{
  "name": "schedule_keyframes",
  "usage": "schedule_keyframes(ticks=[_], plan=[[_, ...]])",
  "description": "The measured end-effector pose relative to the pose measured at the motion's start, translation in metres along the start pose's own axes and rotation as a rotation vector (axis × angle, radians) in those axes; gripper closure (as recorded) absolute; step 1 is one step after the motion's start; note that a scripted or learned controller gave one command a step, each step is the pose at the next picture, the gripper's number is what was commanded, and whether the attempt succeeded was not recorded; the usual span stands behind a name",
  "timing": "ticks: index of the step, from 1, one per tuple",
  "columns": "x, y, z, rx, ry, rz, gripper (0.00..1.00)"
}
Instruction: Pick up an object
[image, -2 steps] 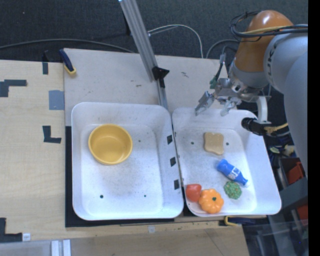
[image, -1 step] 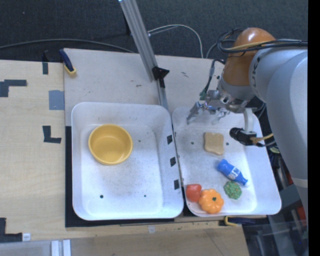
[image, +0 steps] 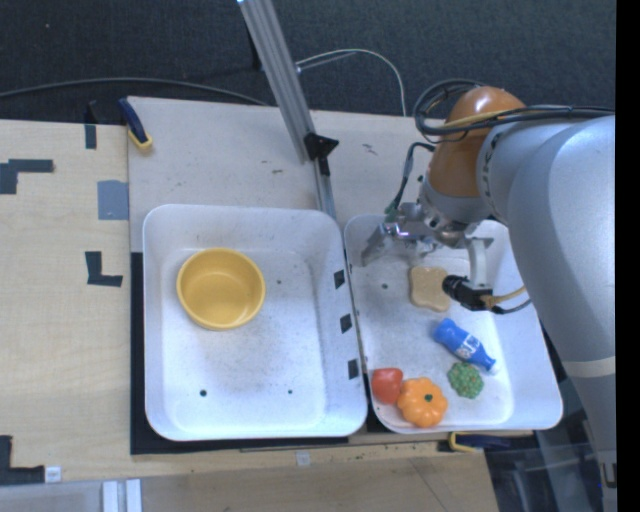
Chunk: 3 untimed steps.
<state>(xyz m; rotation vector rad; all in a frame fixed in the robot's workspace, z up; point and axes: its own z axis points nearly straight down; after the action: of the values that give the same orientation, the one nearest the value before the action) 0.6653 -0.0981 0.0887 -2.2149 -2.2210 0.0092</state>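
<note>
My gripper (image: 383, 240) hangs over the far left corner of the right bin (image: 535, 400), below the orange wrist band. A tan bread-shaped piece (image: 430, 287) lies just to the gripper's right and nearer the front, apart from it. Further forward in the same bin lie a blue bottle (image: 463, 343), a green broccoli-like piece (image: 465, 380), an orange pumpkin (image: 422, 401) and a red piece (image: 387, 383). A yellow bowl (image: 221, 288) sits in the left bin (image: 160, 390). I see nothing in the gripper.
A slanted metal pole (image: 285, 85) comes down to the gap between the bins' far edges, close to the gripper's left. A blue and yellow clamp (image: 135, 122) lies at the bench's far left. Cables loop behind the arm (image: 560, 180).
</note>
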Motion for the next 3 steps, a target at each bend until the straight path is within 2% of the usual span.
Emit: schedule_keyframes(ticks=[1, 3], plan=[[0.001, 0.002, -0.014, -0.005, 0.0, -0.001, 1.0], [0.0, -0.003, -0.141, -0.014, 0.0, 0.001, 1.0]])
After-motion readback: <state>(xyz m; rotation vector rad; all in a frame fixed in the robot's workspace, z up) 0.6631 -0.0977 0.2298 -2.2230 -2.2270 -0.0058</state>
